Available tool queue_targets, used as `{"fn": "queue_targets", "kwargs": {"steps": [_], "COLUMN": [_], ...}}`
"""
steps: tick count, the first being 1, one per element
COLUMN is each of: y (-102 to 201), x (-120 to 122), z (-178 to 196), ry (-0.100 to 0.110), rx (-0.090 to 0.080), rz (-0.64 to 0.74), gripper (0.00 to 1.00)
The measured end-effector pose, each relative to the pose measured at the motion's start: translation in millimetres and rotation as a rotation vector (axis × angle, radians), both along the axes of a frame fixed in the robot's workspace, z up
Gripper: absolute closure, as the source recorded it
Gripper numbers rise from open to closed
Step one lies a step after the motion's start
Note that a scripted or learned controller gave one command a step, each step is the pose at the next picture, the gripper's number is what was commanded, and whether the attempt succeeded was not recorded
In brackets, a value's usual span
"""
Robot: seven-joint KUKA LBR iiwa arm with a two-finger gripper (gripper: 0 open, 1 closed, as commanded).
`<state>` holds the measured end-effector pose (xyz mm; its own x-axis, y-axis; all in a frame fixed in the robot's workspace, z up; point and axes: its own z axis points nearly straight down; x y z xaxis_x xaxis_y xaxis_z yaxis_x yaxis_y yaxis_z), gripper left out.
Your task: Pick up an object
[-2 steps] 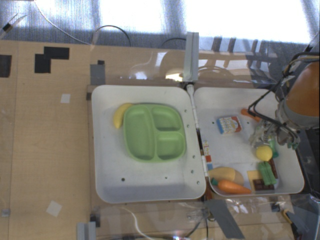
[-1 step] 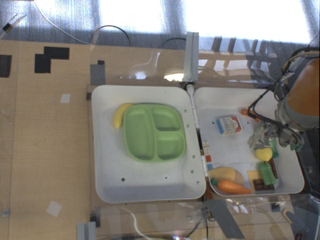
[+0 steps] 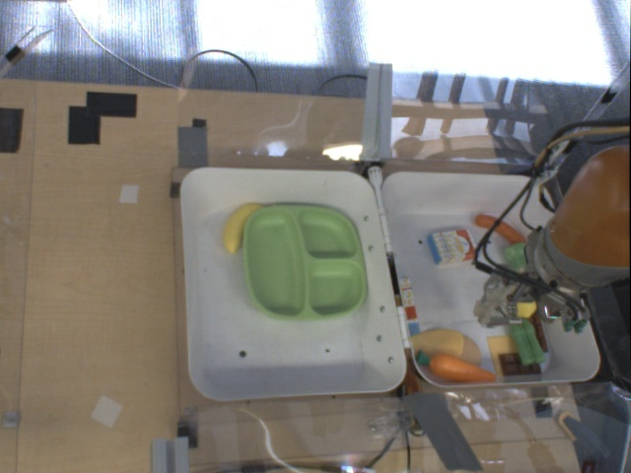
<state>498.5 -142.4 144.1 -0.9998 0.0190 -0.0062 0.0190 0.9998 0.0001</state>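
Orange-banded arm [image 3: 592, 220], perhaps over toys [image 3: 523, 341].

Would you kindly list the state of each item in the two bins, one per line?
green plate: upright in the left bin, nothing in its compartments
banana: tucked against the plate's left edge
small carton: lying flat in the right bin
carrot: lying on its side at the front
hand: low over the right bin's items
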Motion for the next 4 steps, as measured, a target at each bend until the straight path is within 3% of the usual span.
{"fn": "queue_targets", "kwargs": {"steps": [1,2,3,4], "y": [0,41,62,21], "x": [0,-4,64,68], "z": [0,-50,-30,-52], "ry": [-0.001,-0.018,-0.005,-0.014], "rx": [0.0,-0.006,0.002,0.002], "rz": [0.0,-0.044,-0.21,-0.311], "gripper": [0.0,0.0,0.0,0.0]}}
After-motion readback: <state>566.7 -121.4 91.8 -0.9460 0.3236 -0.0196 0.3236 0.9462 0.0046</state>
